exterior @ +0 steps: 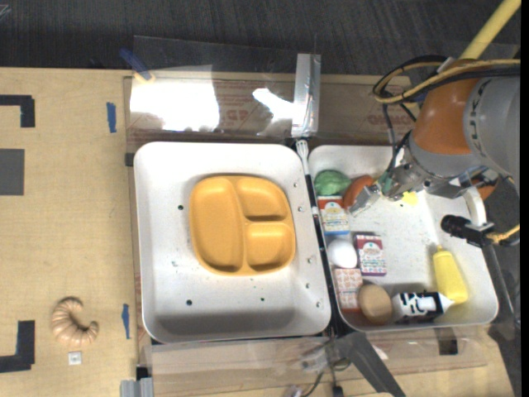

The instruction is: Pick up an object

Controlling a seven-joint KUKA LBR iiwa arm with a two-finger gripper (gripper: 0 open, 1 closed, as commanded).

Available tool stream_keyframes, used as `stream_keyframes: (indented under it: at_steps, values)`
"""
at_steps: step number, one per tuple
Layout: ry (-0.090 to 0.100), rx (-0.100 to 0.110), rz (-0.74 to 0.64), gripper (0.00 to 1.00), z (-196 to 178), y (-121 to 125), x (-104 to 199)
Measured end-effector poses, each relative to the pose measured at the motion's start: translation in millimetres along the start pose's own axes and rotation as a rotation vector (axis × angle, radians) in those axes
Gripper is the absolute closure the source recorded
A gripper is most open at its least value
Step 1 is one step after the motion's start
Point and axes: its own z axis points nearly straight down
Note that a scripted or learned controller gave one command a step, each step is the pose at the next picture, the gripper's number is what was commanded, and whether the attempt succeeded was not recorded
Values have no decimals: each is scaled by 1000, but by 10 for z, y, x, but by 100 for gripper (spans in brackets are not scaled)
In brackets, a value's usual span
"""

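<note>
The right bin (409, 238) holds several small items. At its far left lie a green round piece (331, 181) and an orange-red piece (357, 188). My gripper (382, 187) hangs low at the far end of this bin, right beside the orange-red piece and seemingly touching it. Below them lie a small carton (334, 217), a white egg (342, 255), a red box (370, 253) and a brown rounded item (374, 301). A black-and-white bottle (421, 303) and a yellow bottle (449, 275) lie at the near right.
The left bin (157, 222) holds a yellow divided plate (242, 224). A croissant-shaped toy (74, 321) lies on the bench at the far left. Cables loop above the arm's orange band (442, 122).
</note>
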Motion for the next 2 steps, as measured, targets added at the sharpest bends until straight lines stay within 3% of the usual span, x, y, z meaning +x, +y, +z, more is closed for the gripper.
stream_keyframes:
  at_steps: [1, 2]
  values:
    - [-3, -5, -1, 100, -116, 15, -5]
    - [-2, -3, -1, 0, -108, 13, -1]
